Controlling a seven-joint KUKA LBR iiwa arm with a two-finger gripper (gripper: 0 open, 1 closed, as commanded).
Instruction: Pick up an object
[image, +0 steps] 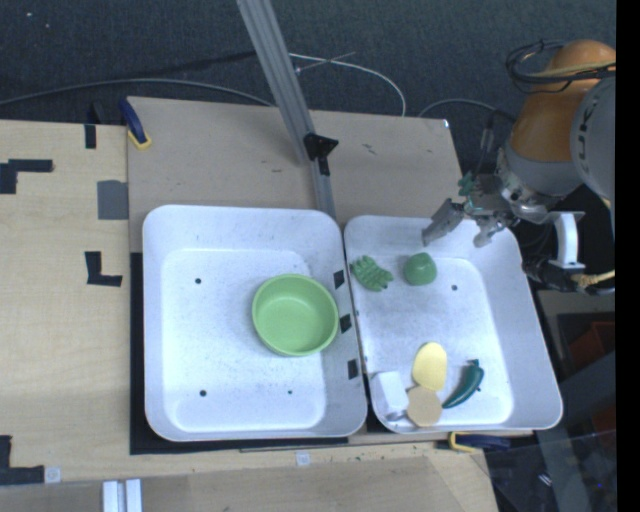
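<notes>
The jaws are spread apart with nothing between them, the gripper (462, 227) poised above the right bin's (497, 318) far edge. Just below-left, a round green object (420, 268) is seen lying.

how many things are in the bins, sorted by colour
green: 4 — bowl, leafy piece, round piece, dark green pepper
yellow: 1 — yellow piece
tan: 1 — tan piece
white: 1 — white piece
total: 7

Dark carpet floor (100, 50), pale wooden bench (60, 320)
</notes>
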